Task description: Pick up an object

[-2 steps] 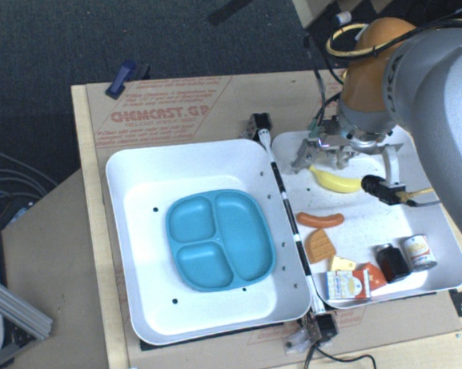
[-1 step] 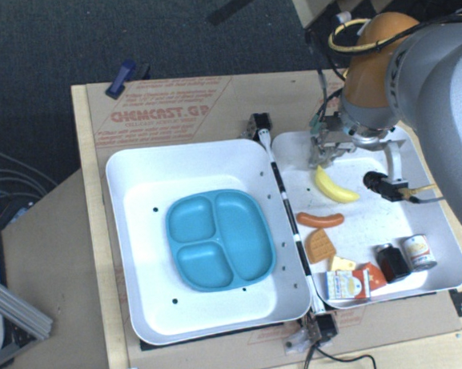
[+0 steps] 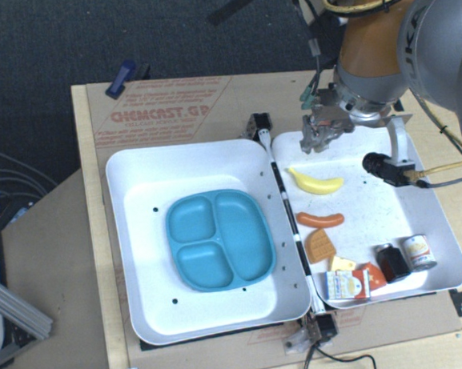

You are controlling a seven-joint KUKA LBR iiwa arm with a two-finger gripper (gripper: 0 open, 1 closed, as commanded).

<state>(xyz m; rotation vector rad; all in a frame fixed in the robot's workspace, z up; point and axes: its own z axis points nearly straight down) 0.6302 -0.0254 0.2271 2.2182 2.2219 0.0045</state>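
In the right bin lie a yellow banana, a reddish sausage, a brown slice of bread, a small carton, a black block and a small can. My gripper hangs over the far left corner of this bin, a little beyond the banana and apart from it. I see nothing held in it.
The left bin holds a blue divided plate. A black clip sits on the divider between the bins. The grey arm with its orange band and a black cabled part overhang the right bin's far side.
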